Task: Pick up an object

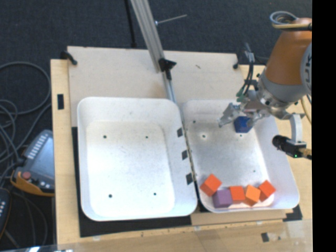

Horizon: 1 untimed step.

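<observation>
Gripper (240,118) over right bin (273,156); fingers pinch blue block (242,124). Block looks light, rigid, flat-faced; opposite faces suit the grip.

KUKA iiwa arm: external appearance as seen from the overhead camera.

The arm (287,62) carries a broad orange band above the wrist, with a light grey ring at its top edge and a grey casing below it, rounded in shape. A flat grey flange sits under the casing, directly above the gripper (239,121). The gripper body is metallic grey with angular, blocky parts. Thin dark cables, one with a green fitting, run down just beside the wrist. A white bracket with a black unit hangs behind the gripper.
</observation>
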{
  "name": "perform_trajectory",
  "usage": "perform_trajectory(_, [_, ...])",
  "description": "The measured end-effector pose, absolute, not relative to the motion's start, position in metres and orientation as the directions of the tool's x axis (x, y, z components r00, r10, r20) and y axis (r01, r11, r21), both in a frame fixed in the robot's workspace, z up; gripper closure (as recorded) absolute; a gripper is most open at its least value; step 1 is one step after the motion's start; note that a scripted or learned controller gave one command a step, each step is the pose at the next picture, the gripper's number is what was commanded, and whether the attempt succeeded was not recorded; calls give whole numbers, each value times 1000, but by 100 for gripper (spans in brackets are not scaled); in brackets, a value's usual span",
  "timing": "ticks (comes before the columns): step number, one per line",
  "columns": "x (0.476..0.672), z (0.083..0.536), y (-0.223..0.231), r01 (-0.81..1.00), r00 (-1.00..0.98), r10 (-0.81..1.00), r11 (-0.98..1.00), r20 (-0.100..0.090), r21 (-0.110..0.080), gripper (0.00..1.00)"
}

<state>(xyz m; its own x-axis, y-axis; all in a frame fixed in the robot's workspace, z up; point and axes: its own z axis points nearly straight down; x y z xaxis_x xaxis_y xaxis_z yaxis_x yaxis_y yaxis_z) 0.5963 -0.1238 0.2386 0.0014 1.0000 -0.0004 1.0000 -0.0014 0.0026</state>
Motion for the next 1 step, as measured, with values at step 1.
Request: perform_trajectory(1, [614, 289, -179, 1000, 3, 1000, -3, -5, 8, 0])
